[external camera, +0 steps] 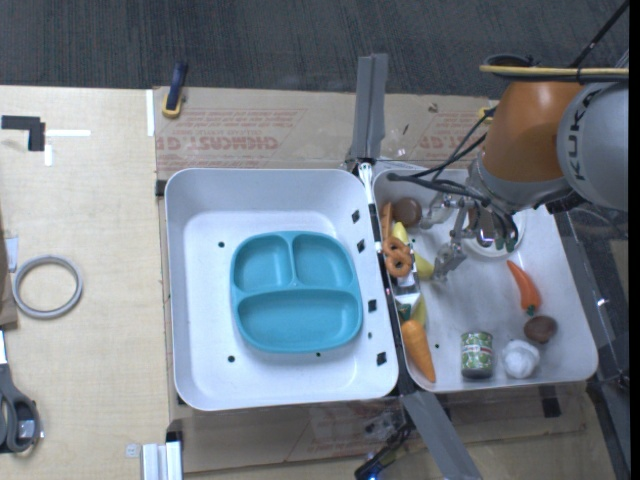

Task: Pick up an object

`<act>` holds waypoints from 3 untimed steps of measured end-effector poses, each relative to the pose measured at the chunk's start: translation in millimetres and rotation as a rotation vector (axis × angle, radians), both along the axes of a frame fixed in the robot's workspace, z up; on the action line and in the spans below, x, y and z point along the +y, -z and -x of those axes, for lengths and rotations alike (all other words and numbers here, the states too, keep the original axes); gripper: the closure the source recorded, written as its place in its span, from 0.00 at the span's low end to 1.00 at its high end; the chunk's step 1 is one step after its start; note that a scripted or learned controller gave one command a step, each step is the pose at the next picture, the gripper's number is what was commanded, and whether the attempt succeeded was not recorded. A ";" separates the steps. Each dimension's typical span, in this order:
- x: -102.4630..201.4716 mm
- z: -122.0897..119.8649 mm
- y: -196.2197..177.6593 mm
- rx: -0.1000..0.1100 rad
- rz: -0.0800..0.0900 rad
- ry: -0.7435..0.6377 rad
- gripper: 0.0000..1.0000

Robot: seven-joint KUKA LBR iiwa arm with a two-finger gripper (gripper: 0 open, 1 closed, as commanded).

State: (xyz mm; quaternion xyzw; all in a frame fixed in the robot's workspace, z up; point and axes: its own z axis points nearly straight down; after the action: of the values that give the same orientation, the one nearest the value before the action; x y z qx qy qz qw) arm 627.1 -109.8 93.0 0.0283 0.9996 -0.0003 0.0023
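My gripper [443, 238] hangs over the upper middle of the right bin [570, 268], its fingers [447, 261] apart and nothing between them. Just left of it, along the bin's left wall, lie a brown round object [405, 211], a yellow piece [399, 234] and a pretzel [398, 259]. Further down that wall lies an orange carrot [418, 349]. A green can [477, 354], a white ball [519, 359], a brown ball [540, 328] and a second carrot [525, 286] occupy the bin's lower right. The wrist partly hides a white round object [492, 248].
The left bin [195, 268] holds a blue divided plate [296, 291]. On the wooden bench at far left lie a grey tape roll [45, 286] and scissors [15, 423]. A blue-handled tool [177, 88] rests on the cardboard behind the bins. Black cables [440, 173] trail from the arm.
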 end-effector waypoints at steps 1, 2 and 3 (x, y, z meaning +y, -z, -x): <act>-59.5 44.3 0.3 0.002 0.000 -0.085 0.00; -112.4 78.4 0.4 0.002 0.000 -0.013 0.00; -89.6 81.0 0.9 0.002 -0.001 0.109 0.00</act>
State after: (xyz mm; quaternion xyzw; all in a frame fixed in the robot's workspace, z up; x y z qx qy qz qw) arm 546.1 -199.4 92.2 0.0825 0.9966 0.0002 0.0011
